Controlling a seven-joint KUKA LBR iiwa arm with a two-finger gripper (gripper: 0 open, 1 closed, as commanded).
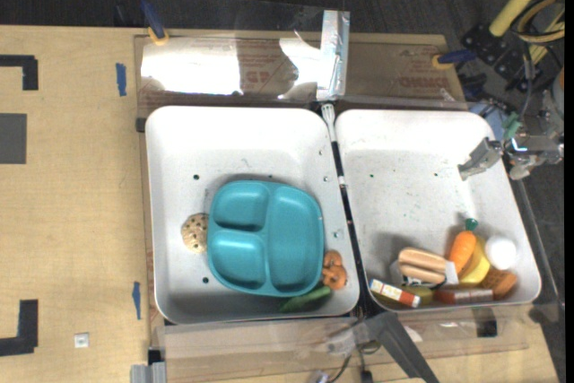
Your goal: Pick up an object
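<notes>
Task status: not started, as far as I can judge. No object has been lifted. The candidate objects lie piled in the near right corner of the right bin (395,148): a hot dog (423,264), a carrot (462,247), a banana (478,267) and a white egg (500,254). The tool (516,148) sits at the bin's right rim, well apart from the pile. Whether it is apart or together, I cannot tell; nothing visible is held.

The tool (491,153) hangs at the far right, pointing left.
</notes>
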